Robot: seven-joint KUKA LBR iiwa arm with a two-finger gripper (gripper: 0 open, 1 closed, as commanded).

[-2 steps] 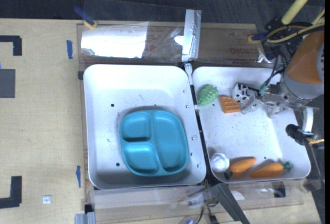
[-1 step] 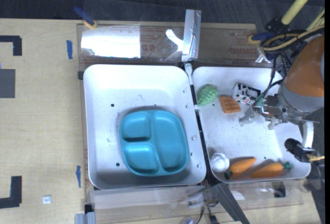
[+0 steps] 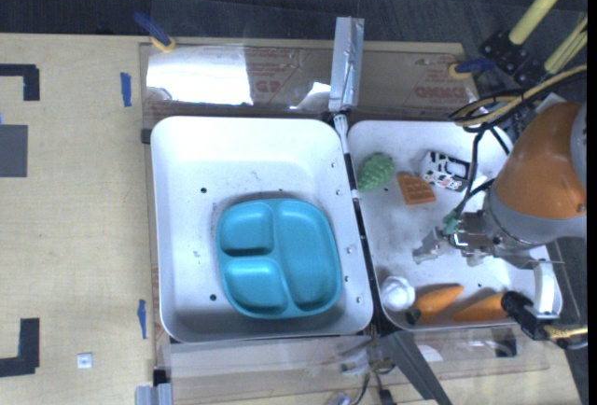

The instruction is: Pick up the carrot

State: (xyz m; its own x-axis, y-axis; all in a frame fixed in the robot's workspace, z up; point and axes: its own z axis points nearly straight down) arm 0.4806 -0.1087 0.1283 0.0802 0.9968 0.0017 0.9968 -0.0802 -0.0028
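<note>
Over the right bin (image 3: pixel 392 137), the grey arm (image 3: pixel 546 170) enters from three o'clock, its orange band bulking above the wrist at the bin's right wall. The wrist bends down and toward nine o'clock, putting the gripper (image 3: pixel 431 249) low over the bin floor a little below the bin's middle. Whether the fingers are spread or closed cannot be told; nothing shows between them.

At six o'clock from the gripper, the carrot (image 3: pixel 438 300) lies flat along the bin's near wall, long axis running nine to three, apart from the gripper. Just beside its nine o'clock end sits a small white round object (image 3: pixel 396 293) in the bin's near-left corner. At the carrot's three o'clock end lies a second orange piece (image 3: pixel 480 308), its far end next to a black part of the arm's hardware (image 3: pixel 519 306).

Toward twelve o'clock, well apart from the gripper, rest a green knobbly ball (image 3: pixel 377 171), an orange block (image 3: pixel 415 188) and a small white printed item (image 3: pixel 444 169). Bare floor lies between these and the gripper, and between the gripper and the carrot.

At nine o'clock, the left bin (image 3: pixel 177 207) holds a blue divided plate (image 3: pixel 278 256), near its front wall, with bare floor toward twelve o'clock.
</note>
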